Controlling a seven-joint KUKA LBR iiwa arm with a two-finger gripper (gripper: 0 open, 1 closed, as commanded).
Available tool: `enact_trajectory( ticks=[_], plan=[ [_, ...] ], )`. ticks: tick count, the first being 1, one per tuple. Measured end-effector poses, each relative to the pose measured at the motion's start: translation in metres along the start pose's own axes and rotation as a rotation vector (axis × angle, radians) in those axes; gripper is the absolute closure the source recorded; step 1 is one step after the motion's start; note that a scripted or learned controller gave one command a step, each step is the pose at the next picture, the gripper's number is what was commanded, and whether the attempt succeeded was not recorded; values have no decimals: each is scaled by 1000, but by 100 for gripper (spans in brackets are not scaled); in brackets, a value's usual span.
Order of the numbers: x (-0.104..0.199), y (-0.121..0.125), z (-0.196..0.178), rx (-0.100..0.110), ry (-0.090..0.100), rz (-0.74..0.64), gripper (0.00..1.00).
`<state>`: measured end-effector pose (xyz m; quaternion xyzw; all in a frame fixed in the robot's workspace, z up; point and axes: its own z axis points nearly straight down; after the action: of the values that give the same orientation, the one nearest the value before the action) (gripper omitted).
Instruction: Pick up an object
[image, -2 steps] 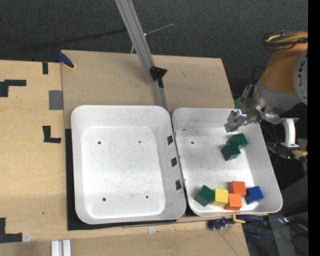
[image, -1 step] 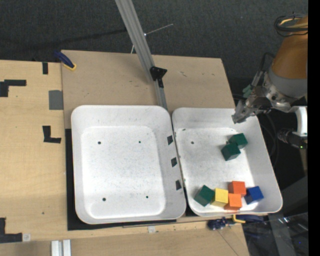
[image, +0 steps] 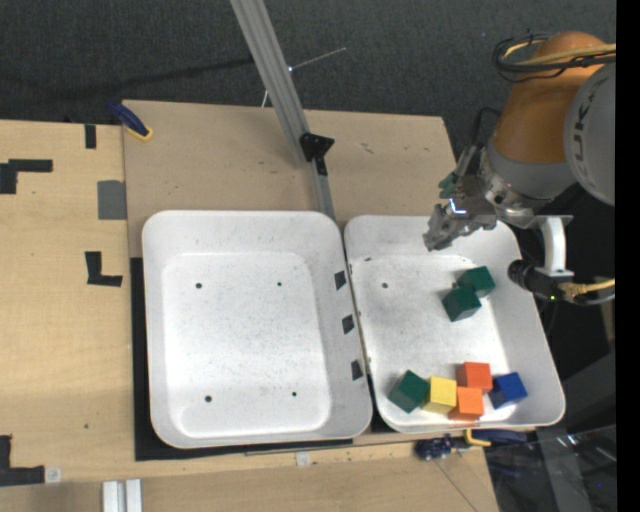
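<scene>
Two white bins (image: 160, 240) below me; my gripper (image: 440, 232) hovers at the right bin's (image: 530, 345) twelve o'clock, grip state unclear, dark green blocks (image: 467, 293) untouched

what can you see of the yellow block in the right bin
The yellow block is a small cube of solid colour with a matte look, lying flat on the floor of the right bin near its front edge. It sits in a cluster, a green block against its left side and an orange block against its right.
</scene>
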<state>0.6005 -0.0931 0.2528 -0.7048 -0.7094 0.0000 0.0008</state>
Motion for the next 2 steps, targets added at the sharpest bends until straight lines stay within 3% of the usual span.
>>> enact_trajectory(
  ticks=[2],
  plan=[
    [107, 6, -9, -1, 1, -1, 100]
  ],
)
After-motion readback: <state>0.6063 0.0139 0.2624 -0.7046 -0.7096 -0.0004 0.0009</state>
